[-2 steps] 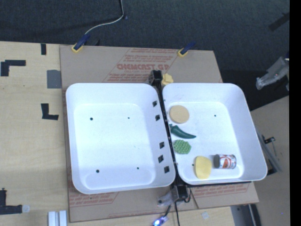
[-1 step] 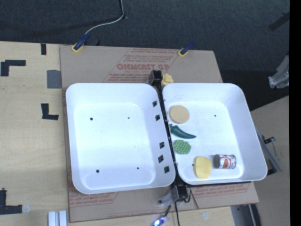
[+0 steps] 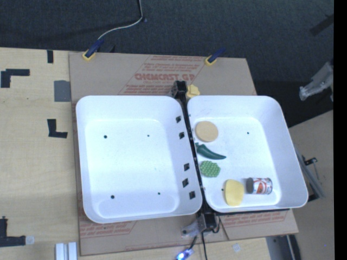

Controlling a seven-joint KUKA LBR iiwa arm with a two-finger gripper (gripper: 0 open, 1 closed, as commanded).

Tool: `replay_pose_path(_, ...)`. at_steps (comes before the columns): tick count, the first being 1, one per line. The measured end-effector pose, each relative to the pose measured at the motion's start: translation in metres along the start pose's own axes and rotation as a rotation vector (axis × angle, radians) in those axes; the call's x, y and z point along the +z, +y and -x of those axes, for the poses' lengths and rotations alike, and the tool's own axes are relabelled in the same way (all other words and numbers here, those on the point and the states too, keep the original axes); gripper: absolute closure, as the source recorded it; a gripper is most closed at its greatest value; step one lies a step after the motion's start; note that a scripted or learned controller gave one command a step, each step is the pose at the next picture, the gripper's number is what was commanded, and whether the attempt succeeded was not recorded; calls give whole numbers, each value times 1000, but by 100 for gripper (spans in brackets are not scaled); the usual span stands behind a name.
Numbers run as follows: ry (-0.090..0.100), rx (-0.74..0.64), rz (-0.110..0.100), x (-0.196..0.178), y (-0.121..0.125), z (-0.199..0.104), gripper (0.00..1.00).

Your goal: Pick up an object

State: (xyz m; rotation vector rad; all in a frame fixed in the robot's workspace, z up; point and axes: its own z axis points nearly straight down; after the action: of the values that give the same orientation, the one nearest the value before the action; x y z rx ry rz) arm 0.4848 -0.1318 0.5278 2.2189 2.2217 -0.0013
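Seen from above, at a slant: two shallow white plastic bins sit side by side on your tabletop (image 3: 32, 145), their inner rims touching along a seam pinned with small black clips (image 3: 187, 167). The left white bin (image 3: 87, 118) lies at 9 o'clock of the seam, the right white bin (image 3: 271, 123) at 3 o'clock.

All the pickable objects are in the right bin, gathered on its seam side and near edge:
- A flat round tan disc (image 3: 206, 131) lies near the seam.
- Just at 6 o'clock of it is a dark green curved pepper-shaped piece (image 3: 210, 153).
- Next, further toward 6 o'clock, comes a bumpy round green object (image 3: 210, 169).
- A rounded yellow block (image 3: 234, 193) rests near the bin's near wall.
- Touching it or just beside it, at its 3 o'clock, a small can with a red and white label (image 3: 260, 186) lies on its side.

A brown cardboard sheet with red print (image 3: 162, 75) underlies both bins, held by two blue-and-yellow clamps (image 3: 93, 49) at its far edge.

At the far 3 o'clock side, well apart from the bins, you see the pale grey gripper (image 3: 315, 84). It holds nothing you can see, and you cannot tell whether it is open or closed.
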Motion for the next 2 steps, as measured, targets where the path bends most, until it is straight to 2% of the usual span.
replay_pose_path(1, -1, -1, 1, -10, 1, 0, 100)
replay_pose_path(2, -1, 0, 0, -10, 1, 0, 0)
